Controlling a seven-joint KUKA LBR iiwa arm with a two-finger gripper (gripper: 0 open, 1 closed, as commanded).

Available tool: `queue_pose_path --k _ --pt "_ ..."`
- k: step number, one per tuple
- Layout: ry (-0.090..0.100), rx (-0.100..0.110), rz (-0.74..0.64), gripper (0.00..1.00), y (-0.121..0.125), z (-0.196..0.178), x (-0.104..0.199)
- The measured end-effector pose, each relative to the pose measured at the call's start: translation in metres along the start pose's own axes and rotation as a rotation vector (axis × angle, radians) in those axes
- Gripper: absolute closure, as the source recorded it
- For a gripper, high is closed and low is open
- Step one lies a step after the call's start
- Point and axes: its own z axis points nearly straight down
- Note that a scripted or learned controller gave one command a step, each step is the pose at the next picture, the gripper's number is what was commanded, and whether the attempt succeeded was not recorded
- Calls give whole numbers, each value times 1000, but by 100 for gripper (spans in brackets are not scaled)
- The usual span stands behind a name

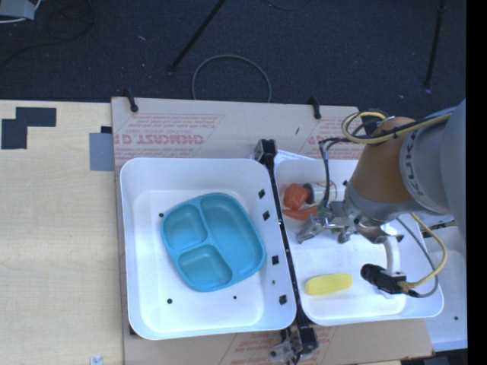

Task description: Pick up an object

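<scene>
- A wooden bench (53, 226) carries a cardboard sheet (190, 128) with red mirrored print, and two shallow white bins sit side by side on that sheet.
- The left bin (144, 181) holds a blue divided plate (211, 240) with three compartments; the plate lies flat near the bin's middle, turned at an angle to the bin's walls.
- A black divider bar (275, 226) runs along the seam where the two bins meet, from their far edge to their near edge.
- The right bin (358, 310) holds an orange object (295, 198) close to its far left corner, just beside the divider; its exact shape is too blurred to tell.
- A yellow oblong object (329, 284) lies flat near the right bin's near edge, left of the bin's middle, well apart from the orange one.
- The gripper (313, 220) hangs over the right bin, just right of the orange object and above the yellow one; its metal parts blur together, so I cannot tell how it is set or whether it touches anything.
- The grey arm (426, 166) with its orange band (377, 177) reaches in over the right bin's far right corner, with yellow and black cables (422, 268) looping down toward the near right corner.
</scene>
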Motion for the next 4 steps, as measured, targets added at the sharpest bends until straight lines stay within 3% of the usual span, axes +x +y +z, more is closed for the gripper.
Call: queue_pose_path --k 1,3,4 --pt "0 0 6 100 0 -12 -2" --pt "-1 -7 0 100 -7 -107 3" --pt "-1 -5 2 100 -8 -114 2"
